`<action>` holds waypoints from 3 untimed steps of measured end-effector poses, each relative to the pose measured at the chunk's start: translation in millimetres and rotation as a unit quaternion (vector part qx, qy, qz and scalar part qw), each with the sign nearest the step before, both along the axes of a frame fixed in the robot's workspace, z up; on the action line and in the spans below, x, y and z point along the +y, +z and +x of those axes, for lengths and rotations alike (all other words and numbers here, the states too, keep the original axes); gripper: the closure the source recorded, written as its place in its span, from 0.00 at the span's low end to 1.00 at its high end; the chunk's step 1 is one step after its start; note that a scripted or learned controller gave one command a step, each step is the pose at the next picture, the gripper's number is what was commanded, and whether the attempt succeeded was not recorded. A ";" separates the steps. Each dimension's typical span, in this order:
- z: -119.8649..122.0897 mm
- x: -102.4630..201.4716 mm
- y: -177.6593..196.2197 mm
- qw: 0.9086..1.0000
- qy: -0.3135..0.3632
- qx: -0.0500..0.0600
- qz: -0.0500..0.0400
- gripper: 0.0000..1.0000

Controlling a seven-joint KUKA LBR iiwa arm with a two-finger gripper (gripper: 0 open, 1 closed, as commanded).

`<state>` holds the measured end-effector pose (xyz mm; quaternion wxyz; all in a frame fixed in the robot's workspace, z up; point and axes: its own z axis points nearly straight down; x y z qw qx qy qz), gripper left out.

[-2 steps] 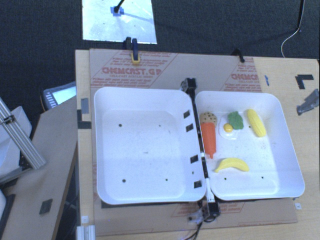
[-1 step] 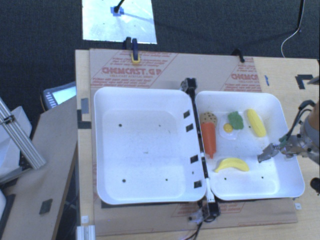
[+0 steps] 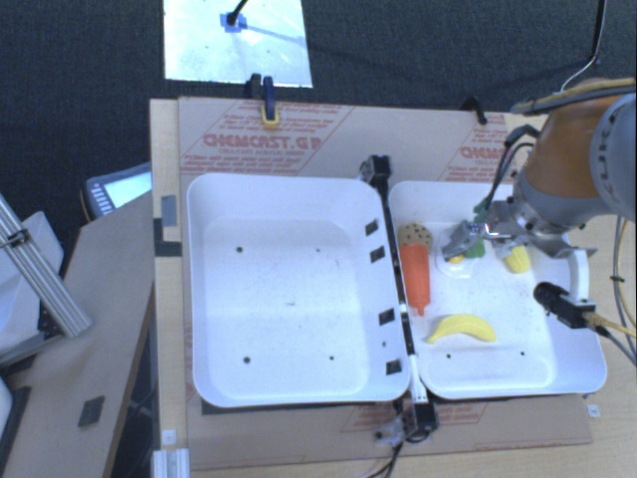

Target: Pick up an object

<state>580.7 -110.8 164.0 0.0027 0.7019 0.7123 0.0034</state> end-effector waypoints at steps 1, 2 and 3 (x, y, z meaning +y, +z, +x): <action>-37.5 96.5 76.7 1.000 -0.001 0.001 0.001 0.00; -36.1 90.3 83.6 1.000 -0.004 0.002 0.000 1.00; -95.9 19.2 145.5 1.000 -0.011 0.001 -0.002 1.00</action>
